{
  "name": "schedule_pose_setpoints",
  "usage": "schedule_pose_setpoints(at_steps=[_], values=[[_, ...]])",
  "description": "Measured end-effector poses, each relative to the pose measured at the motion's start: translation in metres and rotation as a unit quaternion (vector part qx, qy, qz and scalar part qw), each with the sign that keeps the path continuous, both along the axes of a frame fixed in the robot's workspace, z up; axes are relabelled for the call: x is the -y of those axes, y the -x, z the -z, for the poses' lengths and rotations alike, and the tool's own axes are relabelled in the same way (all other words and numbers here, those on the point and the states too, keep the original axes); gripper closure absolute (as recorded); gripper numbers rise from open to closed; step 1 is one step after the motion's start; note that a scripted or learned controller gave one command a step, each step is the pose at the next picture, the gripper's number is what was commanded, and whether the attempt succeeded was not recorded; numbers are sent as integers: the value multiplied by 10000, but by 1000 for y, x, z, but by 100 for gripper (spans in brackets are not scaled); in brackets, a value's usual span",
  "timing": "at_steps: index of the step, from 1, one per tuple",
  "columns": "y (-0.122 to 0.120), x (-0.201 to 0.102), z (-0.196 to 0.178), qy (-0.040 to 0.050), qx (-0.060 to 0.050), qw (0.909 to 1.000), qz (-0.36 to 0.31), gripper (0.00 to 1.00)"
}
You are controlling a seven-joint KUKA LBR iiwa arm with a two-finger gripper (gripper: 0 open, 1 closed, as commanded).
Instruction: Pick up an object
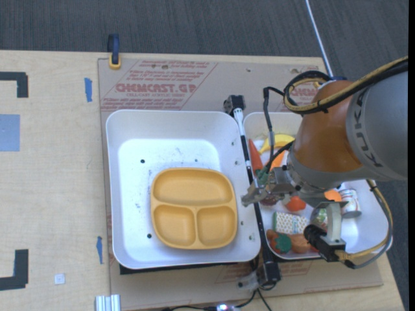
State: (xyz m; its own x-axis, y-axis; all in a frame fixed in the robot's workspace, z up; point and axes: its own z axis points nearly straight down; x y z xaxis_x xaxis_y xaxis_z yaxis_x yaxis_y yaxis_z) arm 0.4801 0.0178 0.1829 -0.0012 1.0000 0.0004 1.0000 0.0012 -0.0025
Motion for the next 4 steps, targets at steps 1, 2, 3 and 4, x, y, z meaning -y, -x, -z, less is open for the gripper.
schedule_pose_setpoints(at_steps=[1, 2, 3, 4], values=[[0, 0, 0, 0, 0, 10000, 0, 0], [0, 0, 0, 0, 0, 10000, 0, 0], [0, 0, 0, 0, 0, 10000, 0, 0], [-9, -41, 57, 76, 32, 10000, 45, 0]])
